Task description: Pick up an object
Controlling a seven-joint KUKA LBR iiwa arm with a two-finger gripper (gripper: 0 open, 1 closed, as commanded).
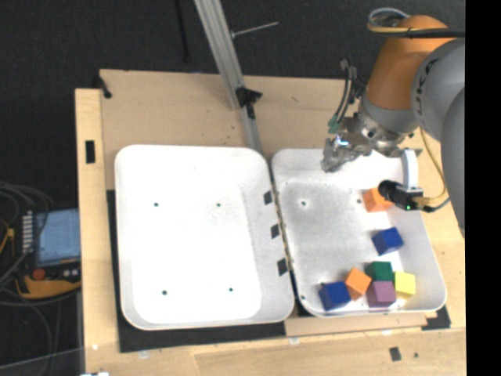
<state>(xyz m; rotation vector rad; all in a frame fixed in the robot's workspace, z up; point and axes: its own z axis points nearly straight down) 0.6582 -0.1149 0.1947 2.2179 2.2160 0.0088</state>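
1. Bearing everything, the wooden bench (pixel 180 108) carries two shallow white bins side by side; a metal pole (pixel 223 49) crosses its far part at a slant.
2. The left bin (pixel 192 233) lies well away from the fingers, on the other side of the seam between the bins.
3. The right bin (pixel 321 233) is the one below the fingers; they hang over its far edge, near the middle of that edge.
4. The grey arm (pixel 427 69) with its orange band comes in from the right and ends in the gripper (pixel 338 157). The fingers are small and blurred here, so I cannot tell if they are spread or closed, and no block is seen between them.
5. The blocks are all nearer to the camera than the fingers. The orange block (pixel 374 201) is the closest one to them, partly hidden by a black part with a green light. A blue block (pixel 387 240) lies beyond it, well apart from the fingers.
6. Farthest from the fingers, at the near edge of the right bin, sits a cluster: a second blue block (pixel 335 294), a second orange block (pixel 358 282), a green block (pixel 382 271), a purple block (pixel 381 293) and a yellow block (pixel 405 283), which lie close together, some touching.
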